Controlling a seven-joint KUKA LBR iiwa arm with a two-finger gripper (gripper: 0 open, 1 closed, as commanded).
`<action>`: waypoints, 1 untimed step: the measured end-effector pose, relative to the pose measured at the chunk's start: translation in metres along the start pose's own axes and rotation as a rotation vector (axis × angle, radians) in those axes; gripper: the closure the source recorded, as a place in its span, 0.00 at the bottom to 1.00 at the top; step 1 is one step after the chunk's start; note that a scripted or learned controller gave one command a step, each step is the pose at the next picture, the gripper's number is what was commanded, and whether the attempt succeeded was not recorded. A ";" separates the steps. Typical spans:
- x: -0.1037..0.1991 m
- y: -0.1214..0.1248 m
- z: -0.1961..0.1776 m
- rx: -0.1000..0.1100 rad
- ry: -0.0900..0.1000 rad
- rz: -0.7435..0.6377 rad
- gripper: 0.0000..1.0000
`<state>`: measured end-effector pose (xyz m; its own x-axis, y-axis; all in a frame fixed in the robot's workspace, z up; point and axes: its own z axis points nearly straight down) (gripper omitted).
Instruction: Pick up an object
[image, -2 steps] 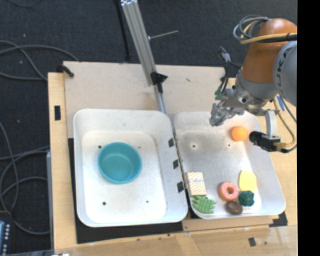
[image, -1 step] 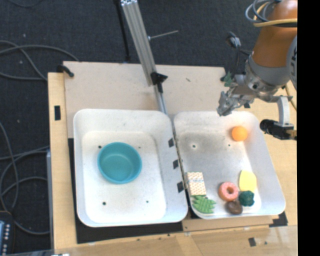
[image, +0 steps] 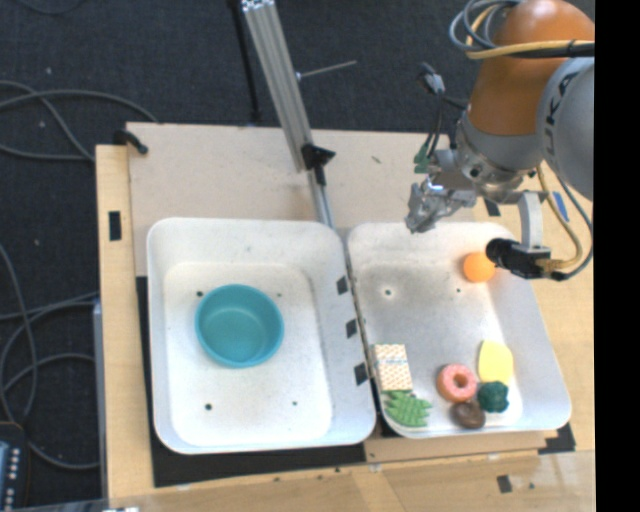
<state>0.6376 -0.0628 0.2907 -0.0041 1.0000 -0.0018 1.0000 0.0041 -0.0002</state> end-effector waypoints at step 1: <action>0.057 0.003 0.010 0.001 0.001 -0.001 1.00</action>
<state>0.6401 -0.0056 0.2807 -0.0056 1.0000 -0.0012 1.0000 0.0056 -0.0010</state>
